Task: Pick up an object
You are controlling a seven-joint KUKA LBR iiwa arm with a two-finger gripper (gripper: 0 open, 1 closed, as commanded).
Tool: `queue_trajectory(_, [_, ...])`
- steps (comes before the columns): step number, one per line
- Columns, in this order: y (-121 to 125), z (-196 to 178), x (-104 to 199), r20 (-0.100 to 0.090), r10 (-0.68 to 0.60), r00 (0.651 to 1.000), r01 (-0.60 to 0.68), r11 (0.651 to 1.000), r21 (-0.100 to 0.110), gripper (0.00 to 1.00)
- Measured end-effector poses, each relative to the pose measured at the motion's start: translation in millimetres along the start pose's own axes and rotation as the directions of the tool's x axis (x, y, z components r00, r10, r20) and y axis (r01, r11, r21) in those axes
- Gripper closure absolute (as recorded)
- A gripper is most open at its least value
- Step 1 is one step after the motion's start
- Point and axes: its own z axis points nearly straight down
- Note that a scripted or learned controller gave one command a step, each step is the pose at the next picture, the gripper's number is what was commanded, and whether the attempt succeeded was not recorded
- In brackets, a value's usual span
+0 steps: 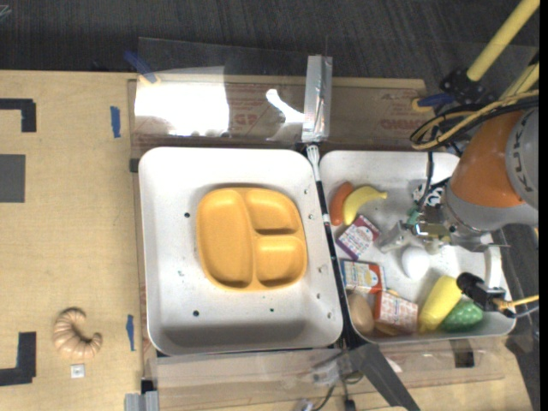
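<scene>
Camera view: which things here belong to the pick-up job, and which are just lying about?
Job:
- claw, over the right bin
- banana, white egg, yellow pepper, small cartons in that bin

Lying about:
- yellow divided tray in the left bin
- croissant on the bench

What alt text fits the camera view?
A grey and orange robot arm reaches into the right bin, its claw over an egg among toy foods. The left bin holds a yellow divided tray.
</scene>
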Motion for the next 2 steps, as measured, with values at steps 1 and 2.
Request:
queue_trajectory(1, [-9.8, -57.4, -68.1, 0.003, -0.097, 0.995, 0.097, 0.995, 0.001, 0.0])
queue_trajectory(2, [-45.9, -3.2, -49.6, -0.003, 0.06, 0.998, -0.06, 0.998, 0.013, 0.0])
